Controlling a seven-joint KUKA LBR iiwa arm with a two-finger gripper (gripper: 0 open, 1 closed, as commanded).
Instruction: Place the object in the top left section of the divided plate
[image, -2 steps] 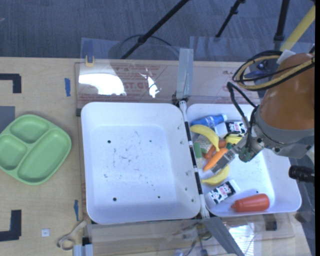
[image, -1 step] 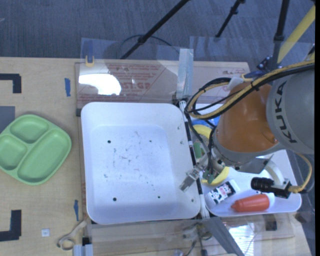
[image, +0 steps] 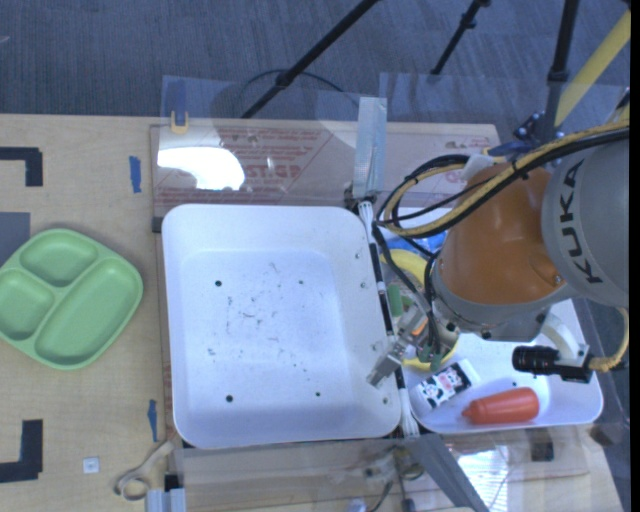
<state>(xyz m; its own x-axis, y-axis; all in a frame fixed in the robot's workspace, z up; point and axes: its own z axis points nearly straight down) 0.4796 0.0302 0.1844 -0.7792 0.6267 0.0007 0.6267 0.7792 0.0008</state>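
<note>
The green divided plate (image: 68, 297) lies on the wooden bench to the left of both bins, with two small sections on its left side and one long section on its right. My gripper (image: 405, 345) hangs low at the left edge of the right bin (image: 575, 400), close to the wall shared with the left bin (image: 270, 320). The arm's orange band and grey wrist cover much of the right bin. A small green and yellow thing (image: 436, 350) shows right beside the gripper; whether it is held is unclear.
In the right bin lie a red-orange object (image: 500, 405), a black-and-white object (image: 443, 383), a yellow item (image: 405, 262), a blue item (image: 420, 241) and a green item (image: 395, 300). Cables loop above the wrist. A clear panel stands behind the bins.
</note>
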